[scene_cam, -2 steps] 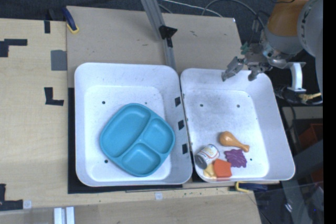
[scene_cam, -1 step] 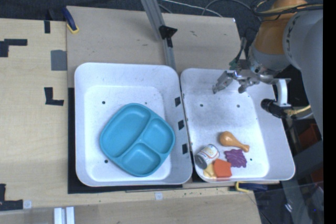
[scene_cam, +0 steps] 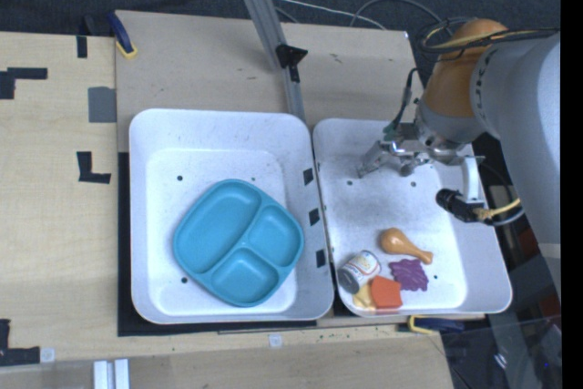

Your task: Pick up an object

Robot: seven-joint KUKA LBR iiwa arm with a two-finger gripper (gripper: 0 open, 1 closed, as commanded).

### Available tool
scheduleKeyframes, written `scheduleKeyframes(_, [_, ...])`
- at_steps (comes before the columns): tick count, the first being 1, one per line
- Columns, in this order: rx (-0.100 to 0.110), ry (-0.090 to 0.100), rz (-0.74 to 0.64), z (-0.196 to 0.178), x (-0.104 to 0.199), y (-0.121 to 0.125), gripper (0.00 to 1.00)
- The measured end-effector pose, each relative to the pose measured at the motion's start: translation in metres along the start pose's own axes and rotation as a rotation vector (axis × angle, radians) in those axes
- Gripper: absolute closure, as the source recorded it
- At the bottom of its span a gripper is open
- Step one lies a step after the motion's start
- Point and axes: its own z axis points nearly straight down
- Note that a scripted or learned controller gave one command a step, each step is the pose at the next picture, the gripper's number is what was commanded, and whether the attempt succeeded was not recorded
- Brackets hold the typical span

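so the left white bin (scene_cam: 146,196) has a blue divided plate (scene_cam: 239,241) sitting in its lower middle. A grey metal pole (scene_cam: 260,9) slants up from that bin's top right corner, and black tape marks (scene_cam: 88,166) sit left of it.

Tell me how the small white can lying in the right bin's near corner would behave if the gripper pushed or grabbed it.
The white can appears to lie on its side, so a push would probably roll it. The orange block and bin wall crowd it, likely limiting finger room. It looks like a rigid toy, probably light and somewhat slippery on its curved side.
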Motion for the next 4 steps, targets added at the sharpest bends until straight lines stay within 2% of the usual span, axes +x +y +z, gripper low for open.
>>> scheduleKeyframes(1, [-0.005, -0.001, -0.002, -0.014, 0.0, 0.002, 1.0])
scheduleKeyframes(2, [-0.01, 0.0, 0.001, -0.058, 0.007, 0.003, 1.0])
scheduleKeyframes(4, [-0.013, -0.001, 0.001, -0.176, 0.006, 0.006, 1.0])
